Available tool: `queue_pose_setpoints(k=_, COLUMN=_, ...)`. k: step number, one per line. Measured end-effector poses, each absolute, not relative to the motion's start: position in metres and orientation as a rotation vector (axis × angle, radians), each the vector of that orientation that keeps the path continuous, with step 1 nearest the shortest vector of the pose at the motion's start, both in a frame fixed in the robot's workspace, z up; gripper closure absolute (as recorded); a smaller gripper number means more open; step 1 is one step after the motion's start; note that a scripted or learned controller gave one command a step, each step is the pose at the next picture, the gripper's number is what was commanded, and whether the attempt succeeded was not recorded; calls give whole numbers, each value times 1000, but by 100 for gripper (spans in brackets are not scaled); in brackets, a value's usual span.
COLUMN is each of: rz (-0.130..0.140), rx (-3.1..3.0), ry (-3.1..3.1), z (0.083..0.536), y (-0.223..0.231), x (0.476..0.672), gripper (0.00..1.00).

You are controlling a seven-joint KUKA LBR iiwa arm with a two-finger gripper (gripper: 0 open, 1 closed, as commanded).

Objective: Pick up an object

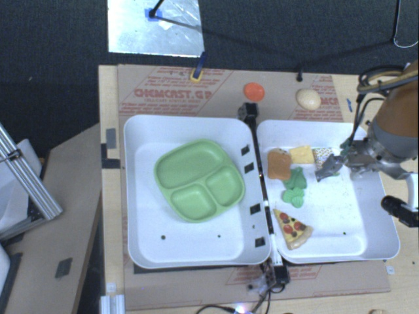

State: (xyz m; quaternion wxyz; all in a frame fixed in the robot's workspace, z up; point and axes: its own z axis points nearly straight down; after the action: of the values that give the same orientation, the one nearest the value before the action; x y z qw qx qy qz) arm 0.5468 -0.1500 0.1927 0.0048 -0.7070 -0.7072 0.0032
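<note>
The right bin [376,244] holds, nearest the camera, a pizza slice [292,227] with red toppings, then a green broccoli-like piece [295,187], a brown toast-like piece [279,165], a yellow cheese block [302,154] and a small patterned piece [322,156] at the far side. The left bin [141,241] holds a green divided plate [199,180]; an orange ball [254,91] and a beige egg-shaped object [308,98] lie beyond the bins. The gripper [327,169] sits low beside the patterned piece, fingers slightly parted and holding nothing.
</note>
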Motion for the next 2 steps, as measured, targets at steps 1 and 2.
queue_pose_setpoints(k=1, rz=-1, rx=-2219, ry=-2226, z=199, y=-150, x=550, gripper=0)
queue_pose_setpoints(k=2, rz=2, rx=-2219, ry=-2221, z=139, y=-156, x=552, gripper=0)
